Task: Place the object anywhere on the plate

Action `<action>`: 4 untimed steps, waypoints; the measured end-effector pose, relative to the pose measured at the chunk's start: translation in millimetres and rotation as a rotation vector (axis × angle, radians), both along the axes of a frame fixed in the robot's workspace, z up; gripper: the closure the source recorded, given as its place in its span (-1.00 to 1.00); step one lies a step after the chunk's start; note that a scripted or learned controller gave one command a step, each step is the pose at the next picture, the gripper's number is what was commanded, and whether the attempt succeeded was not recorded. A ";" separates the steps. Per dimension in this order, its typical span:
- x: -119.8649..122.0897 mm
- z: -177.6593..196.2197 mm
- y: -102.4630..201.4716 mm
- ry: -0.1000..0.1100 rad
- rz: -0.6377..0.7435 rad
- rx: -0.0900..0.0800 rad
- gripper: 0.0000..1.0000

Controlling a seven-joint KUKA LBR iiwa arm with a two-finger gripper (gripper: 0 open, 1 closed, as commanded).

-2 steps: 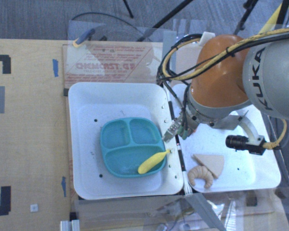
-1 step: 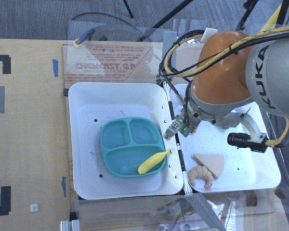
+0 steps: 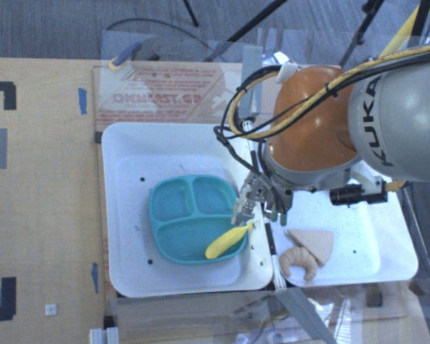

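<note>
Two shallow white bins sit side by side — the left bin (image 3: pixel 122 213) toward nine o'clock, the right bin (image 3: pixel 387 242) toward three o'clock.

One teal plate (image 3: pixel 179 217) lies in the left bin, moulded into three compartments. One yellow banana (image 3: pixel 228 241) lies across the plate's rim at its four o'clock edge.

In the right bin there are two loose items — one croissant (image 3: pixel 299 261) at about six o'clock, and one tan wedge (image 3: pixel 314 241) just beside it at its one o'clock.

One arm (image 3: pixel 358 120) reaches in from three o'clock, carrying one gripper (image 3: pixel 252 208).
</note>
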State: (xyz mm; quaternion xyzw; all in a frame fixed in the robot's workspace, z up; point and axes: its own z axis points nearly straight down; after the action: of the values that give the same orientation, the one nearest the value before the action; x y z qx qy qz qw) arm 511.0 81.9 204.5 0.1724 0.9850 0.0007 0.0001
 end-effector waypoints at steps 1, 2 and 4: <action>39.5 64.4 26.4 -0.008 0.414 0.000 1.00; 100.3 156.2 -39.6 -0.012 0.712 -0.003 1.00; -17.0 49.3 -12.5 -0.007 1.153 -0.002 1.00</action>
State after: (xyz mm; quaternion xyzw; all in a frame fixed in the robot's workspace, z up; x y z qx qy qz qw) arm 494.0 69.5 253.8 -0.3926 0.9197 0.0004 0.0032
